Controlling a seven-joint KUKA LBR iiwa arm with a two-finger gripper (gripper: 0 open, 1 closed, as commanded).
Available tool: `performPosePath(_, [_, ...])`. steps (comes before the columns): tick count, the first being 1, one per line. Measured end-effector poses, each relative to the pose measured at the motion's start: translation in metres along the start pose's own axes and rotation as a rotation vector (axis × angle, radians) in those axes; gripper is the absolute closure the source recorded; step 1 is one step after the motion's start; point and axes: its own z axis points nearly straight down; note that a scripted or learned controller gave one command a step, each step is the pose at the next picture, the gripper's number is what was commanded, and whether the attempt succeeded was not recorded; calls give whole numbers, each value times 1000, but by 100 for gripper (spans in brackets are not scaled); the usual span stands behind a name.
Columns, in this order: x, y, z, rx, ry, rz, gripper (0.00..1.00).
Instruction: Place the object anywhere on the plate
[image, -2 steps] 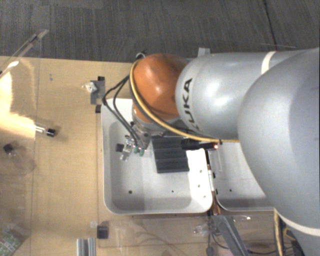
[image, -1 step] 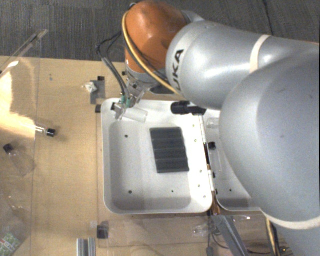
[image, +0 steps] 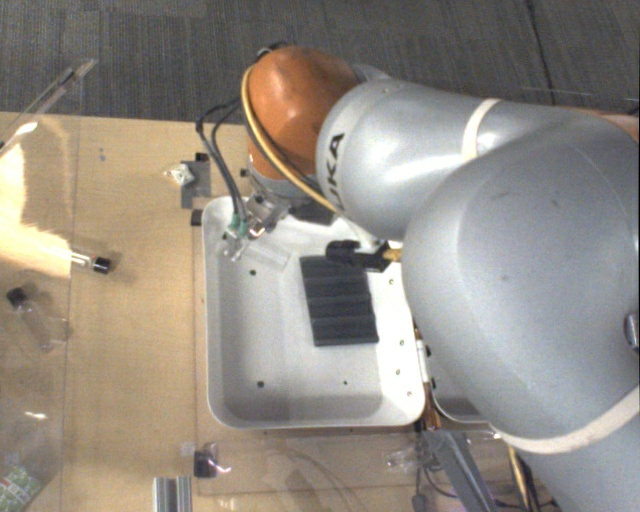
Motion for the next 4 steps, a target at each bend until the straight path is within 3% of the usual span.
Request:
performPosePath(1, [-8,-8,53,-6,-4,-450,100])
performPosePath(2, [4,-21,-58,-6,-5,-710,100])
performPosePath(3, [17,-7,-10,-4,-2,-1061,100])
performPosePath(4, [-3,12,-20,-5,-5,-1236,100])
